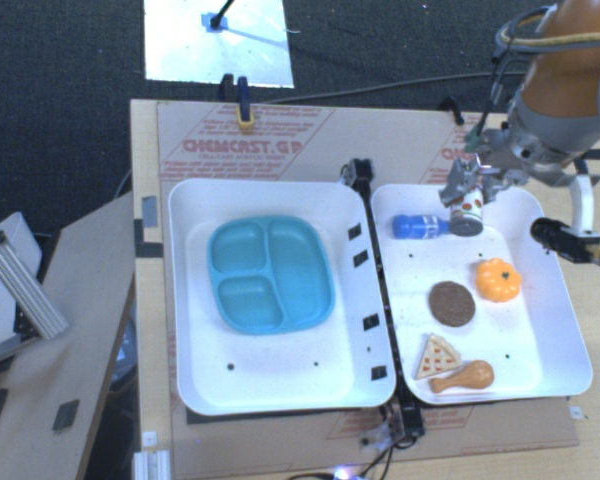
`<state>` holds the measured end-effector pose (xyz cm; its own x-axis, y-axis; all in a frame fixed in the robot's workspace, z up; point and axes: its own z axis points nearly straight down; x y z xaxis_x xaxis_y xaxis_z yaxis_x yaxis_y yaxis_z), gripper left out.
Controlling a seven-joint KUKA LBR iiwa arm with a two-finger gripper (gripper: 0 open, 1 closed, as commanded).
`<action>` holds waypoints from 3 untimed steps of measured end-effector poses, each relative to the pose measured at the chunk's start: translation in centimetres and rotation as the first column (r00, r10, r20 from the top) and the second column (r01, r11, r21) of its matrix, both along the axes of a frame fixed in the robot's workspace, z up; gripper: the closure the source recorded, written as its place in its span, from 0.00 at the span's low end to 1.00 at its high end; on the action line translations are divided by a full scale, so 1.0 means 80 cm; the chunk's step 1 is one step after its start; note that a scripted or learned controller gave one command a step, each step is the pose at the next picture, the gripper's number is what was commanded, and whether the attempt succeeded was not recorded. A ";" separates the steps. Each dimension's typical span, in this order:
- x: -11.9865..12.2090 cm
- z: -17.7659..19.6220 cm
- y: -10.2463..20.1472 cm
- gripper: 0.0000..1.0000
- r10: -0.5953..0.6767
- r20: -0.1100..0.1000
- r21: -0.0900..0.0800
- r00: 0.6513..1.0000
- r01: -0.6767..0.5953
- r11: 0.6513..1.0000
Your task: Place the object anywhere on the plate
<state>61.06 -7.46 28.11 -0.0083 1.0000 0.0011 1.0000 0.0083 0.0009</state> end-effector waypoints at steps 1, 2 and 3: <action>-0.016 -0.024 0.071 1.00 0.001 -0.001 0.001 1.000 -0.001 1.000; -0.041 -0.047 0.133 1.00 0.000 -0.003 0.001 1.000 0.000 1.000; -0.056 -0.043 0.199 1.00 0.002 -0.001 0.001 1.000 -0.002 1.000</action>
